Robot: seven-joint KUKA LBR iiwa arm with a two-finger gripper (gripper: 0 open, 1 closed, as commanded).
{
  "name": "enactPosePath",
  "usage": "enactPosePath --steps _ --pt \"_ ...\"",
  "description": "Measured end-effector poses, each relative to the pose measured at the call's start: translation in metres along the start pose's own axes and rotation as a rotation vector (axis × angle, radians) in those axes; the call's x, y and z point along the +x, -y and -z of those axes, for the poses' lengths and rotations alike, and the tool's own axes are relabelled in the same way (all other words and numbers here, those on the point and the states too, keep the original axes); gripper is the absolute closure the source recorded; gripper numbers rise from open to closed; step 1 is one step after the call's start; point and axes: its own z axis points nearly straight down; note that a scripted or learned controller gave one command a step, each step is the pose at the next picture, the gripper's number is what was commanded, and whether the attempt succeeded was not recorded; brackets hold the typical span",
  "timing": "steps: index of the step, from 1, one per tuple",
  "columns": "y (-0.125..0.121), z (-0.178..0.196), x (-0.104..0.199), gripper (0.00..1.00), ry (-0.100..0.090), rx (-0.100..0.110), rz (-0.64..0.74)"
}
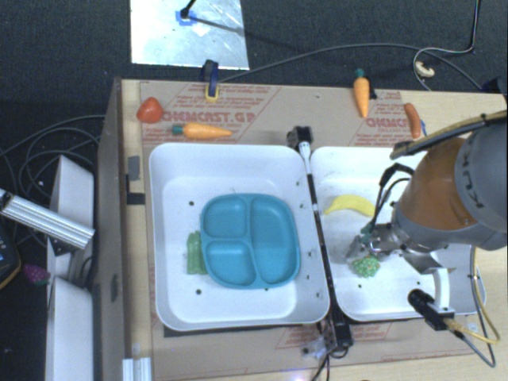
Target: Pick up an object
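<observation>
The pincer [363, 248], its state impossible to tell, sits low in the right bin [341, 165] touching a green leafy object [367, 267], with a yellow banana [349, 205] just behind it and a blue divided plate [250, 240] in the left bin [171, 213].

Bench [262, 101]: 2 bins [238, 165], carrots [202, 132].

Plate [250, 240] in left bin [171, 213]; banana [349, 205] in right bin [341, 165].
</observation>
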Motion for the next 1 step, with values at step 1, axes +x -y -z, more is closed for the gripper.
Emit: enactPosePath --steps 1 --pt "-0.0256 0.0905 0.0560 1.00 0.000 -0.002 0.003"
